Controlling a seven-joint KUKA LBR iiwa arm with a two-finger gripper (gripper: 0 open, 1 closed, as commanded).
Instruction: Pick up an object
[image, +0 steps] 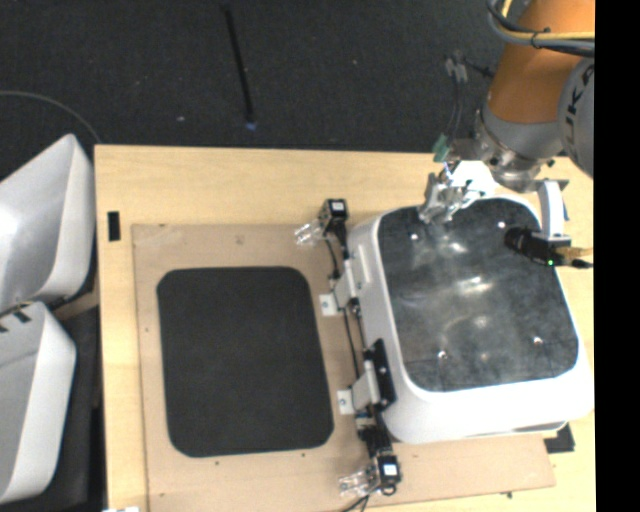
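My gripper (441, 203) hangs over the back left corner of the right bin (392, 330), just inside its white rim. Above it are the grey wrist and the orange band (530, 80), entering from the upper right. The bin floor (480, 300) is dark and glossy, with pale smears and a few tiny light specks (441, 354). I cannot make out a distinct object on it, nor anything held at the gripper. A small black unit with a green light (527, 243) sits over the bin's right side, with a cable leading right.
A black rounded rectangular mat (245, 360) lies on the brown board to the left. Metal clamps and brackets (345, 275) run between mat and bin. White curved shells (40, 250) stand at the far left edge.
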